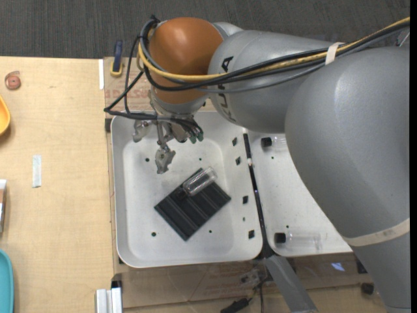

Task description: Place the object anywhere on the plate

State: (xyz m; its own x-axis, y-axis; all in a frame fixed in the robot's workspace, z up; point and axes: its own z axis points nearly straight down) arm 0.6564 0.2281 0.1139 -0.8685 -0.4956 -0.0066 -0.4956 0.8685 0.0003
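A black ribbed square plate lies turned like a diamond on the floor of the left white bin. A small clear cylinder lies on its side on the plate's upper corner. My gripper hangs below the orange wrist band, over the bin's upper left part. It is up and to the left of the cylinder, apart from it and from the plate, and I see nothing in it.
The big grey arm covers most of the right bin, where a faint clear item lies near the front. On the wooden benchtop at left lie a small white strip, an orange thing and a teal thing.
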